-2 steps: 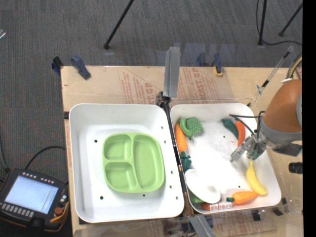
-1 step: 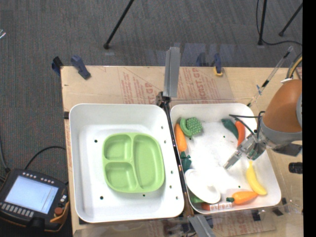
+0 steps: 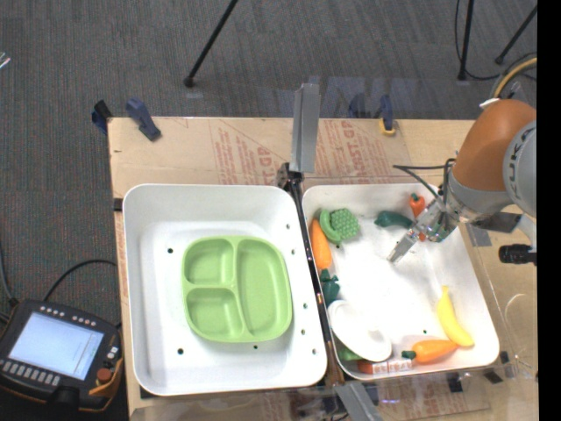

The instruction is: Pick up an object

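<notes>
The right white bin (image 3: 386,283) holds several toy foods. A long carrot (image 3: 321,244) lies along its left wall beside a green knobbly piece (image 3: 342,224). A teal piece (image 3: 392,220) and a small red-orange piece (image 3: 417,205) lie near the back. A banana (image 3: 453,317) and a second carrot (image 3: 432,351) sit at the front right, with a white dish (image 3: 359,330) at the front left. My gripper (image 3: 401,249) hangs low over bare bin floor in the middle, just below the teal piece, with nothing seen in it.
The left bin (image 3: 140,204) holds a green divided plate (image 3: 237,288). A grey post (image 3: 305,134) stands behind the gap between the bins. A dark green piece (image 3: 330,286) lies by the right bin's left wall. A teach pendant (image 3: 57,345) lies at the bench's lower left.
</notes>
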You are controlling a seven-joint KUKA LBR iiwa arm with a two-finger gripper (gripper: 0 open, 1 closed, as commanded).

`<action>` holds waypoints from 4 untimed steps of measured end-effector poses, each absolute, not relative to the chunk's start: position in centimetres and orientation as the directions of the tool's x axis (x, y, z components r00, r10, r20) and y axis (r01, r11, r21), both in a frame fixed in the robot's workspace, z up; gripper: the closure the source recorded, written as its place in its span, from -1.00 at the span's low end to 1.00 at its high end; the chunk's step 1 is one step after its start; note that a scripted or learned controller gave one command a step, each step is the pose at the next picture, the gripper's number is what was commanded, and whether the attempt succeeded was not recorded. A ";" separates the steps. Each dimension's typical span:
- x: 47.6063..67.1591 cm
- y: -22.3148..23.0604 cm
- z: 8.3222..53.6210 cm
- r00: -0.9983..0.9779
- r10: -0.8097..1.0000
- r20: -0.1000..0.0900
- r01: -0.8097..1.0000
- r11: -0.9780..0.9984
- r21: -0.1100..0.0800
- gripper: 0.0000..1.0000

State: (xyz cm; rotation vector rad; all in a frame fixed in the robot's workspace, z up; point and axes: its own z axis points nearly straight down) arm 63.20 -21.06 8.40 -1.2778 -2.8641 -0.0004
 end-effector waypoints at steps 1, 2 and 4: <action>64.1 -17.6 8.4 -0.539 0.842 0.005 0.842 0.539 -0.004 -1.00; 64.2 -10.2 8.3 -0.424 0.906 0.006 0.905 0.424 -0.009 -1.00; 62.2 -9.3 8.5 -0.190 0.982 -0.003 0.982 0.190 -0.005 -1.00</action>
